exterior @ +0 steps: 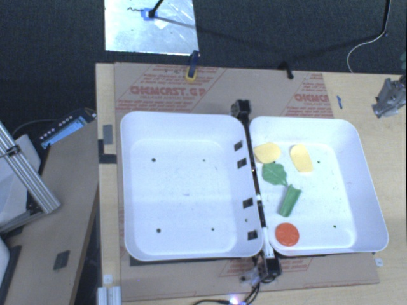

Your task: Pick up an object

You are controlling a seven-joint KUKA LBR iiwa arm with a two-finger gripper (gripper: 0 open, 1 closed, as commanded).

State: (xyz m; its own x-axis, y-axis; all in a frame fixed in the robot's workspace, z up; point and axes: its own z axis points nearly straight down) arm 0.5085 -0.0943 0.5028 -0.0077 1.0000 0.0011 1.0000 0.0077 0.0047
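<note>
While the two white bins sit side by side on the brown bench board [210, 84], all loose objects lie in the right bin [359, 170], grouped toward its left half. A yellow rounded piece [267, 152] lies nearest the divider at the upper left of that bin, and a second yellow piece [301, 158], more elongated, lies just beside it to the right, the two apart from each other. Below the first yellow piece is a green leaf-shaped item [274, 173], and a green cylindrical item [289, 200] extends from its lower right edge at a slant, the two appearing to touch. An orange disc [287, 234] rests near the lower left corner of the right bin, apart from the green items. The left bin [143, 138] shows its bare white floor with small dark marks. Black clips [242, 163] run along the seam between the bins. At the right edge of the view, above the right bin and outside it, a grey metal part that appears to be the gripper [389, 98] is partly visible; whether its fingers are apart or together cannot be told, and nothing is seen held in it. A reflective sheet [151, 18] lies on the dark floor beyond the bench.
</note>
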